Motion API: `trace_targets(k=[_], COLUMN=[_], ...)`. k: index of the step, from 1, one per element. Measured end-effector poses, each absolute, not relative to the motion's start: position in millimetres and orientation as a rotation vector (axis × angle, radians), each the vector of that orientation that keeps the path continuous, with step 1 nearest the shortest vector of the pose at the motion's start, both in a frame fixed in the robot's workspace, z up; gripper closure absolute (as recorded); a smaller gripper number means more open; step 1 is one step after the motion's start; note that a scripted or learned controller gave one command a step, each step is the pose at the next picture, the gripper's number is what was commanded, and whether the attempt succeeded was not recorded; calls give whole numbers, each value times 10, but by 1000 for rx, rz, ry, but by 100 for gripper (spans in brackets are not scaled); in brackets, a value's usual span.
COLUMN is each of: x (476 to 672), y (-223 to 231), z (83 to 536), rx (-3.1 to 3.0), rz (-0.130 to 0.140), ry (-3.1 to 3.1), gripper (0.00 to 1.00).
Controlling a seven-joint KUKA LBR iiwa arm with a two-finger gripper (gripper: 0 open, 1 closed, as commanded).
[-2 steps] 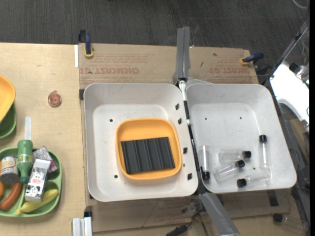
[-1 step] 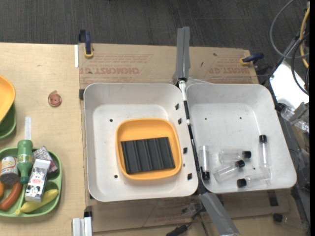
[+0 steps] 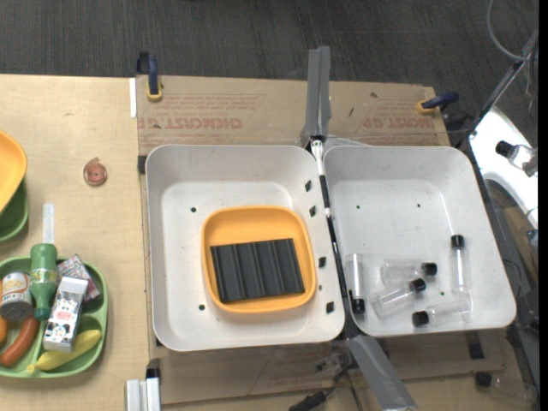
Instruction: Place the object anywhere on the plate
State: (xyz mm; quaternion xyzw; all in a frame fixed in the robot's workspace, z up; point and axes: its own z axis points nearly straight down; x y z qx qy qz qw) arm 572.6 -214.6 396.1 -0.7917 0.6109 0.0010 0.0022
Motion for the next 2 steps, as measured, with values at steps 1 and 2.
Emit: trace_targets(k=[1,2], x=[6501,5092], y=[-2090,-1588], z=[4398,4407], rx=[-2618,-2781], rz=[4,6], ry=[1726,1453], gripper=[100,100])
